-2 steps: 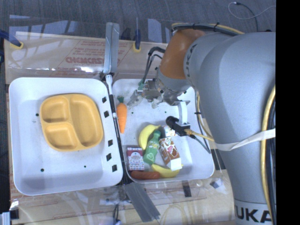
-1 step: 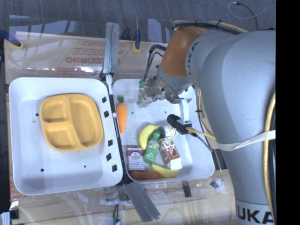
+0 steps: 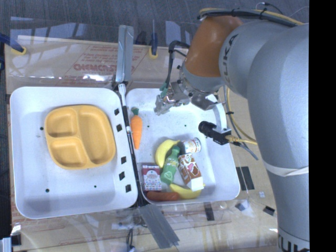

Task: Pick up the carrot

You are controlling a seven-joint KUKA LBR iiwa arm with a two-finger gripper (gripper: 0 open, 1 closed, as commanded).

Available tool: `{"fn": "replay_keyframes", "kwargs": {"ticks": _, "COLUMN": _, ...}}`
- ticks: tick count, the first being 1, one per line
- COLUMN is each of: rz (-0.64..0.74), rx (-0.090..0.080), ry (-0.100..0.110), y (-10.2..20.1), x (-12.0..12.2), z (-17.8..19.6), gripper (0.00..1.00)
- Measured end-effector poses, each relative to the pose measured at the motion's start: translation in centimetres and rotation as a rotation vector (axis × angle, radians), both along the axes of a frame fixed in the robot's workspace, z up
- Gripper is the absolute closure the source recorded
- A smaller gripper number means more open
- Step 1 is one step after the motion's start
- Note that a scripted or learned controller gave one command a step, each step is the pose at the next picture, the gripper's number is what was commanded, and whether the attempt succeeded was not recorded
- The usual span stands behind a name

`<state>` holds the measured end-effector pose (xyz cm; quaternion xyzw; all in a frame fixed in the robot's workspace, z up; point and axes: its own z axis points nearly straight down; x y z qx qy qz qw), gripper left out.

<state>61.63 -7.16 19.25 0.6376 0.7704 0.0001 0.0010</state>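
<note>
Carrot (image 3: 136,130) lies untouched along the left wall of the right bin (image 3: 227,180), green stub toward the far edge, its orange body tapering toward the near one. Nothing of the pick is done; the reach down, the closing and the lift are all left. The gripper (image 3: 164,103) hangs over the bin's far edge, near the carrot but apart from it, carrying nothing; whether it is spread or closed I cannot tell. The carrot looks smooth, like moulded plastic. Glossy toy groceries crowd the near edge, a banana (image 3: 164,150) among them. In the left bin (image 3: 31,203) rests a yellow divided plate (image 3: 79,136).
</note>
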Motion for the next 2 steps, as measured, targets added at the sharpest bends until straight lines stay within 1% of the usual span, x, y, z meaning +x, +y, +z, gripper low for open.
{"fn": "replay_keyframes", "kwargs": {"ticks": 1, "rz": 0.249, "rx": 0.001, "ry": 0.005, "y": 3.5, "x": -5.7, "z": -0.1, "gripper": 1.00}}
{"fn": "replay_keyframes", "kwargs": {"ticks": 2, "rz": 0.591, "rx": 0.000, "ry": 0.002, "y": 8.4, "x": -3.3, "z": 2.3, "gripper": 1.00}}
